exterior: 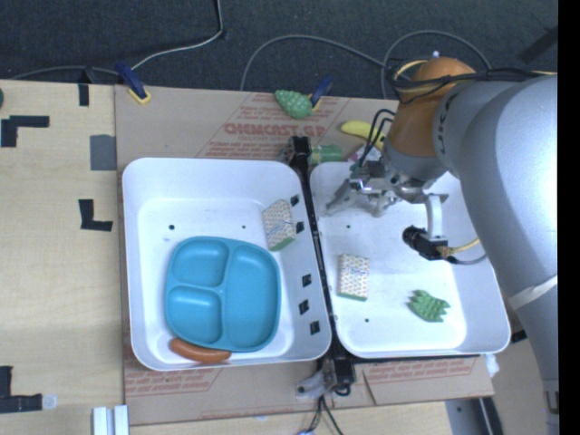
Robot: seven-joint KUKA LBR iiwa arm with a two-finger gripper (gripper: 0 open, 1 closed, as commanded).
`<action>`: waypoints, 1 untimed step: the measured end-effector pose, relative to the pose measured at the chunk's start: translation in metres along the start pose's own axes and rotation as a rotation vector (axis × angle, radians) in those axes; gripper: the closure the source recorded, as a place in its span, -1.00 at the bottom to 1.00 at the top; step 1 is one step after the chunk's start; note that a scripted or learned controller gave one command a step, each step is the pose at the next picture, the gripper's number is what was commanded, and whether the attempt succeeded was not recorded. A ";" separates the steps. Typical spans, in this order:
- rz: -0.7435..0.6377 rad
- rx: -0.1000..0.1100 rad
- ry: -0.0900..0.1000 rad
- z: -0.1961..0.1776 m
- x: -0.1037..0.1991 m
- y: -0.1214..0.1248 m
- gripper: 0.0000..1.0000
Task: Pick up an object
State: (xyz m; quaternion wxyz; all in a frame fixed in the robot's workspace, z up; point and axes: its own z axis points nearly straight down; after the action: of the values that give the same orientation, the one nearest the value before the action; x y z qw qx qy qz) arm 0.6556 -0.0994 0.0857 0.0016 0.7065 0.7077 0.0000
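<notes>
Your arm (507,152) reaches in from the right, its gripper (370,191) low over the far end of the right bin (471,333); you cannot tell from this angle how it is set. In that bin lie a patterned block (353,276) mid-floor and a green leafy toy (428,306) nearer the front. The left bin (145,243) holds a blue tray (222,293), a second block (280,223) by the divider, and a sausage (199,352) along the front wall.
</notes>
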 end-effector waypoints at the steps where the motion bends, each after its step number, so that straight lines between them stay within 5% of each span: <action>1: 0.000 0.001 0.002 0.000 0.003 0.013 -1.00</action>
State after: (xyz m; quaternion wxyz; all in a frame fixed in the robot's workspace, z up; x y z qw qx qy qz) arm 0.6687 -0.0960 0.0853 0.0008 0.7066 0.7076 0.0003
